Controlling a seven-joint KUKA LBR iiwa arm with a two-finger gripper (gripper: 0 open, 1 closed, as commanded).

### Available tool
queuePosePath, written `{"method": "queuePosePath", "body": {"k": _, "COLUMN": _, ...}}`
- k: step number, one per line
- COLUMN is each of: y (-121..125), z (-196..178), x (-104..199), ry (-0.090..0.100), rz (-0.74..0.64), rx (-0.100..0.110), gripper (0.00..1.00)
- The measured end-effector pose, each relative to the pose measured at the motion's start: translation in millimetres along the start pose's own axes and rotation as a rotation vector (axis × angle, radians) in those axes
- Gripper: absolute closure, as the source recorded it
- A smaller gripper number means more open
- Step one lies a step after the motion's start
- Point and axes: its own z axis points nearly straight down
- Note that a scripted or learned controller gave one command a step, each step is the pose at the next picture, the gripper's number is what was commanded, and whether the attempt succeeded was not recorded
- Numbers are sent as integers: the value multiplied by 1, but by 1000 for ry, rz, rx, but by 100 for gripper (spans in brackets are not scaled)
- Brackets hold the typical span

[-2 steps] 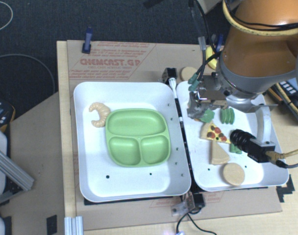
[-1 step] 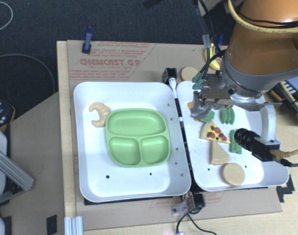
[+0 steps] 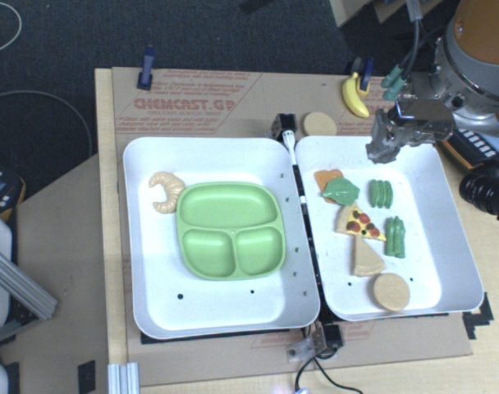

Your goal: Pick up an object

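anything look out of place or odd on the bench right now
Two things lie outside the shallow white bins: a yellow toy banana and a round tan disc sit on the cardboard sheet behind the right bin. The beige toy croissant lies beside the green divided plate, not on it.

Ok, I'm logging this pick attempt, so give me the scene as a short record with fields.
left bin: green divided tray, croissant
right bin: pizza slice, green leaf, two green bean bundles, round cookie
outside bins: banana
gripper: over right bin's far edge, nothing seen held
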Motion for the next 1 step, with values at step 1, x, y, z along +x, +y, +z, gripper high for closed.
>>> {"method": "queuePosePath", "body": {"k": 1, "y": -2, "z": 60, "x": -18, "ry": -1, "rz": 0, "rx": 18, "gripper": 100}}
